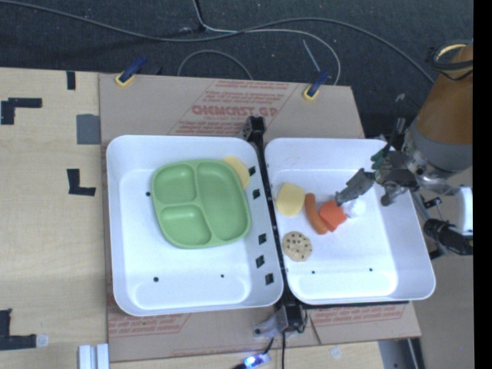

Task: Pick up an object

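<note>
Target candidates sit in the right bin [400, 279]: an orange block [332, 216], an orange sausage-shaped piece [314, 213] touching it on the left, a pale yellow lump [290, 199] further left near the bin's left wall, and a cookie [297, 245] below those, toward the front-left corner.

Handling, judged from looks: all read as small toy food, light and rigid, probably smooth plastic, so slippery rather than fragile. Orange block is the best bet: blocky, with flat sides to pinch across. Sausage piece is rounded and may roll out of a pinch; take it across the short axis mid-length. Cookie lies flat on the floor, with little edge to grab.

Gripper [352, 198] is low in the right bin, middle of it, coming in from the right wall side. Tip sits just right of and above the orange block, close enough that they look touching; something white shows at the tip. Can't tell if the fingers are apart or together, or whether anything is actually between them.

Left bin [123, 229] carries a green divided plate [202, 204] in its middle and a yellow piece [239, 170] at the plate's upper right edge, well apart from the tool.
</note>
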